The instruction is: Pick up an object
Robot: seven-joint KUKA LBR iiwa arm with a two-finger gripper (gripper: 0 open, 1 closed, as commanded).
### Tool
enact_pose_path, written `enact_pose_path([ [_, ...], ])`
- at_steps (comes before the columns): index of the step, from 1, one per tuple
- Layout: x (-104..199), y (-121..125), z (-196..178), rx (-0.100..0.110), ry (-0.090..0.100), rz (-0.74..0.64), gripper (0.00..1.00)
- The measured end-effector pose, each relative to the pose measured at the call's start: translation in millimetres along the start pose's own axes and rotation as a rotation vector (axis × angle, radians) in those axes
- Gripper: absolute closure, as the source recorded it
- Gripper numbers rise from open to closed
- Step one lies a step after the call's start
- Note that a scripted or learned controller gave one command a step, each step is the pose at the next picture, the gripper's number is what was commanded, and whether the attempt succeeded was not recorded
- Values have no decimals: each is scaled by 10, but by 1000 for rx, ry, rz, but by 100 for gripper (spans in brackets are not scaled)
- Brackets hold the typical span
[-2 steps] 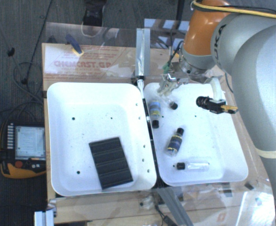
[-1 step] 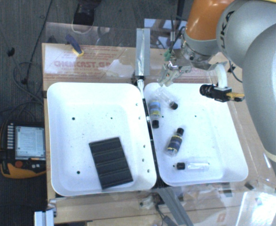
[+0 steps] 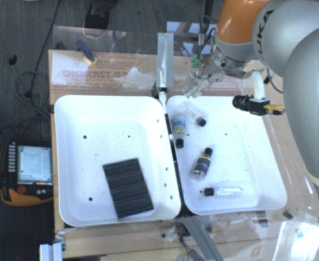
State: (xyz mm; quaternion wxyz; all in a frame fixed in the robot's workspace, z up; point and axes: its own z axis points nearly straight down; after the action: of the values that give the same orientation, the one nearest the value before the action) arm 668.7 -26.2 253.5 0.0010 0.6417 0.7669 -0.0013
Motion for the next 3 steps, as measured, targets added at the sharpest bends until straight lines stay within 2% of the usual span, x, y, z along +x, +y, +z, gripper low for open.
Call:
enact_pose_path([
  [1,-483,-89,-266,-1,0,-110,100],
  [2,-1278,-228,-1266,-3,-1,-345,100],
  [3,-1905,-433,-1813,-5,-3,-740,100],
])
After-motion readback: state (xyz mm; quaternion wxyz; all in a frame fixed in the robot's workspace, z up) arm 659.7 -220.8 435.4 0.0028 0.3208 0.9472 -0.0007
